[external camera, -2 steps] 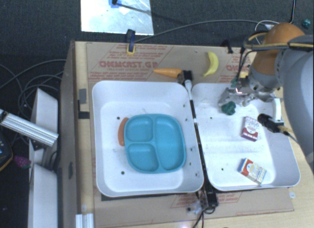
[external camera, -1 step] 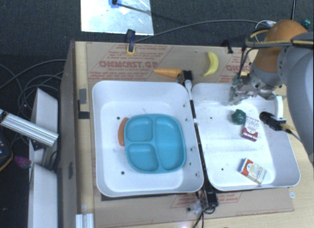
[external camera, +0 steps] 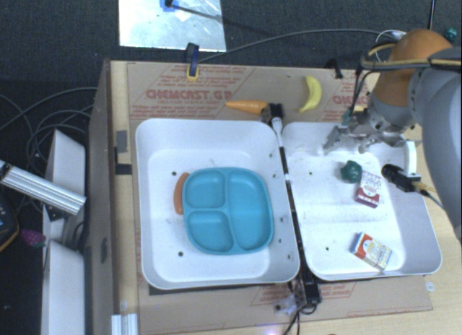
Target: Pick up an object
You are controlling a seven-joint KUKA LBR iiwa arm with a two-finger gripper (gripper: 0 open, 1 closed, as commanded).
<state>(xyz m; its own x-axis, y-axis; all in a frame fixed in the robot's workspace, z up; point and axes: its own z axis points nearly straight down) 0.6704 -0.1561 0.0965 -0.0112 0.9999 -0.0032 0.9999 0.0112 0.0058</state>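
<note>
Divided plate (external camera: 227, 209) sat in left bin (external camera: 155, 146), hot dog (external camera: 177, 193) at its left. Right bin (external camera: 419, 247) held 2 small boxes (external camera: 369, 189) (external camera: 371, 250); banana (external camera: 312, 94), carrot (external camera: 245, 107) lay behind bins.

Metal two-finger gripper (external camera: 349, 141) over right white bin (external camera: 426, 232); small green lump (external camera: 351, 171) just below it, red-white box (external camera: 369, 188) near.

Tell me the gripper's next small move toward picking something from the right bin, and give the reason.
Probably a short move toward the near side of the right bin, then down over the green object. The gripper sits at the bin's far edge, just beyond that object and holding nothing, while the two small cartons lie farther off.
</note>
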